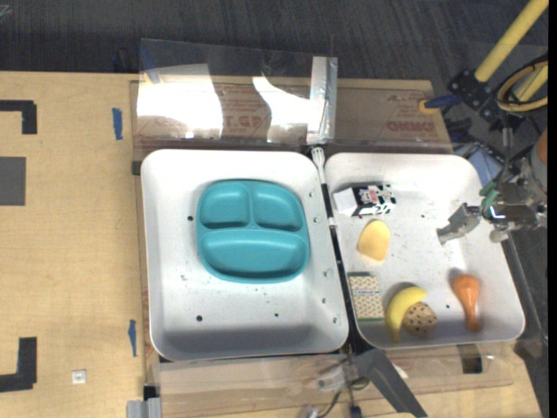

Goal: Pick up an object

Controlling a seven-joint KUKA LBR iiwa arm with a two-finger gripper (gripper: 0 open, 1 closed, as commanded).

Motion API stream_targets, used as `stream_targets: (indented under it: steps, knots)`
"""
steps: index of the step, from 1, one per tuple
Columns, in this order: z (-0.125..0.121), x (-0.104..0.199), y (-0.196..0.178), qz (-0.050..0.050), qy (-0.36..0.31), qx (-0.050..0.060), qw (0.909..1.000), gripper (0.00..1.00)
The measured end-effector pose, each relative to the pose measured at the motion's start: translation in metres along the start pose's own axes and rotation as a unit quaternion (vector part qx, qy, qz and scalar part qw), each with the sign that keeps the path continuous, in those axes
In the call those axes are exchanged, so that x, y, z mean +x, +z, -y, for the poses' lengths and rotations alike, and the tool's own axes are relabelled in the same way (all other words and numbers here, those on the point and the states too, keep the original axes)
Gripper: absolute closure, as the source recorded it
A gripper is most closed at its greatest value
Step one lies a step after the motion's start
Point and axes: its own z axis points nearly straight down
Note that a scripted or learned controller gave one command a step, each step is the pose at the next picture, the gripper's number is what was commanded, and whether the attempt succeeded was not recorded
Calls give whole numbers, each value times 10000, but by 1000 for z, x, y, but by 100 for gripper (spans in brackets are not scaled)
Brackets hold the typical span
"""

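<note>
Orange carrot (467, 298) just below the low pincer (456, 225), finger state unclear

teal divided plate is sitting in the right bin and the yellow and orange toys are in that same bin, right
Not quite. The camera view shows the teal divided plate in the left bin, not the right one. The yellow toy and the orange toy do lie in the right bin, so plate and toys are in different bins.
</note>
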Motion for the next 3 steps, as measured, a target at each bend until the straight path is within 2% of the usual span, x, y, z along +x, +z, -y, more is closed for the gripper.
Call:
stream_targets:
  steps: [1, 2, 3]
  knots:
    - [0, 45, 151, -8, -181, 33, 9998, 0]
    - [12, 33, 179, -13, 492, -23, 9988, 0]
    - [-50, 23, 180, 7, 992, -39, 9951, 0]
